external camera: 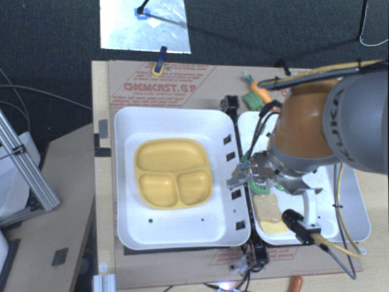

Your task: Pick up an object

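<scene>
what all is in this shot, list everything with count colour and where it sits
white bins: two, white, side by side on the bench, the right one largely under the arm
divided tray: one, yellow, three compartments, lying in the left bin
green object: one, green, in the right bin beside the gripper, partly hidden
pale flat object: one, tan and yellowish, near the front of the right bin
orange and green item: one, on the board behind the right bin
cardboard sheet: one, brown with red print, under both bins
arm: one, grey with orange band, reaching in from the right
gripper: one, low over the right bin's left edge
</scene>
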Controlling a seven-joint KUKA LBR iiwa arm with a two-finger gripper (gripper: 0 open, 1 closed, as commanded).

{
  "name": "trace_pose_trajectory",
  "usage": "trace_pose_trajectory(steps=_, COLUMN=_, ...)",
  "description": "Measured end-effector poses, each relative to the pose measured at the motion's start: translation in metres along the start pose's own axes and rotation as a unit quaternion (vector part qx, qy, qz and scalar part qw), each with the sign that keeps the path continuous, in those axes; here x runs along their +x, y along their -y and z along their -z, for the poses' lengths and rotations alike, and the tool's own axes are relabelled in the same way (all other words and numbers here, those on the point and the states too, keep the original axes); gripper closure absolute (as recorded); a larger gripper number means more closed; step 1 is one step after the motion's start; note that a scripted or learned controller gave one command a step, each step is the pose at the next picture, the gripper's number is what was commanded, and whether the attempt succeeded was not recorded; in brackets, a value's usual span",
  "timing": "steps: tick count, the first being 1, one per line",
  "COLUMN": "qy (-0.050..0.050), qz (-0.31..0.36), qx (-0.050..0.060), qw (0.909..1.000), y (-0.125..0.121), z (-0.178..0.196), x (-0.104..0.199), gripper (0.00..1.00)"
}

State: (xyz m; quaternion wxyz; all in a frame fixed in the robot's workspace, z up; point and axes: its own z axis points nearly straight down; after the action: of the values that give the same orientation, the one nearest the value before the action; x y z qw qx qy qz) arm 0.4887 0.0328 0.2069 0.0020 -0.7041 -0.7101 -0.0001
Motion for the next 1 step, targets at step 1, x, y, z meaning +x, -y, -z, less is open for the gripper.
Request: trace_pose_trajectory(steps=1, qy=0.001, qz=-0.002, qx=-0.003, qw=1.0000, y=-0.0036, z=0.0100, x=-0.0027, gripper=1.00)
